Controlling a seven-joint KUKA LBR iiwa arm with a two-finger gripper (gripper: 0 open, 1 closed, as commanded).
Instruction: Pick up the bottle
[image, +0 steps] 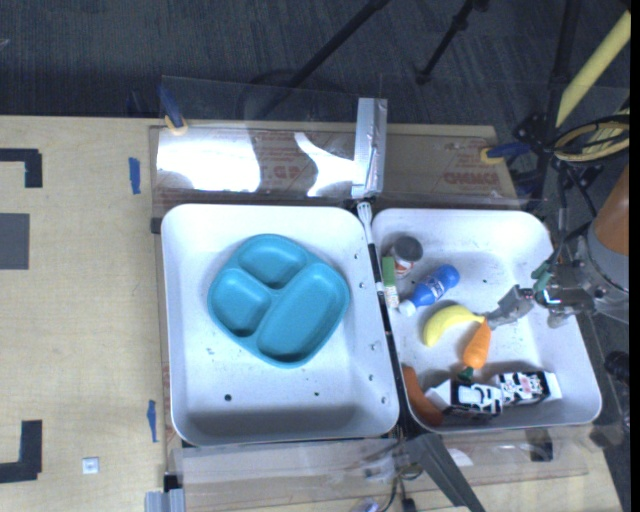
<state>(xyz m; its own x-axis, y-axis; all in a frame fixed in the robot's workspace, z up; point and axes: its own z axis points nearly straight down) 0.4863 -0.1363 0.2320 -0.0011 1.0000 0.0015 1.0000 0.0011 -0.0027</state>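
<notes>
The arm reaches in low from the right over the right bin (570, 375), its metal wrist parts just past the bin's right rim. The hand (503, 309) stretches leftward and slightly down, thin grey fingers ending just right of the carrot (477, 345). Nothing sits between the fingers; whether they are open or closed I cannot tell.

The bottle (431, 287) lies on its side in the upper left part of the right bin. It is a short, rounded blue plastic thing with a white cap end. Its long axis runs on a slant, blue base toward the upper right, white end toward the lower left, near the bin's left wall. It lies well apart from the hand, with the banana between them.

Just below it sits a smooth yellow banana (449, 323), curved, touching or nearly touching the carrot, which is orange with a green tip and stands steeply tilted. A grey round can (405, 249) sits above the bottle. Along the front wall lies a black-and-white patterned carton (502, 390), long and boxy, lying almost level. A green marker (388, 280) runs along the left wall.

The left bin (190, 390) holds a glossy blue divided plate (279, 298) with three rounded compartments. Both bins are smooth white plastic on a pale wooden desk (70, 330).
</notes>
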